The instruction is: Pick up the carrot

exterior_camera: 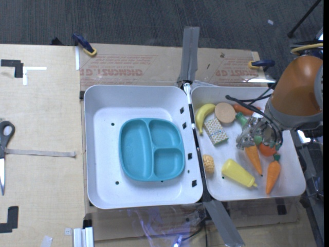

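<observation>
A: Okay, camera view, quick. Two white bins side by side on the bench. Left bin [97, 153] has a teal divided plate [152, 149] sitting roughly in its middle, three compartments.

B: Right bin?

A: Right bin [288, 189] is the cluttered one. Banana [202, 116] at the far left corner, round tan disc [224, 112] just right of it, small patterned box [218, 134] near the banana's lower end. Corn piece [207, 163] by the left wall, yellow squeeze bottle [238, 173] lying tilted toward the near side.

B: Carrots?

A: Two. One carrot [254, 159] lies in the middle of the bin, tip pointing near, just below the gripper. Second carrot [273, 174] is right of it, close to the right wall, green top facing far. They're near each other, not touching as far as I can see.

B: Gripper?

A: Gripper [253, 136] hangs low over the right bin, just above the top end of the middle carrot. Can't tell if it's apart or together, too much metal and cable clutter. Nothing visibly between them. Orange band of the arm [298, 91] bulks in from the right.

B: Outside the bins?

A: Scissors [5, 143] at the far left edge of the bench.
</observation>
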Controlling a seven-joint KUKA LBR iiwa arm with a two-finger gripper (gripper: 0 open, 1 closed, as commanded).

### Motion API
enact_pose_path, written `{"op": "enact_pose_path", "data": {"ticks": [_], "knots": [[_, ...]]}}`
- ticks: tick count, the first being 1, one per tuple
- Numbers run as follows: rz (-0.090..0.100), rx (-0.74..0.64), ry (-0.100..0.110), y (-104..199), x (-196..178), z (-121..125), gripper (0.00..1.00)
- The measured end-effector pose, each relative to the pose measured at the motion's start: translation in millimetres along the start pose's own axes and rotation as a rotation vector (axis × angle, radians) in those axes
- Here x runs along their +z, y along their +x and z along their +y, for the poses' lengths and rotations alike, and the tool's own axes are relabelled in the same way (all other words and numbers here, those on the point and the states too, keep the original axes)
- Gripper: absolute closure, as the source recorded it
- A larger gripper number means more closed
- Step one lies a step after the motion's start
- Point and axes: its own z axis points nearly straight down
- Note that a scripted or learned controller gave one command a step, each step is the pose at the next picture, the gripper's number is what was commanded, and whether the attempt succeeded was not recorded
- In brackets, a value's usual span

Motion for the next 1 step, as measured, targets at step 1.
{"op": "enact_pose_path", "data": {"ticks": [1], "knots": [[0.033,-0.384,-0.004,59.8,18.5,-30.8,1.00]]}}
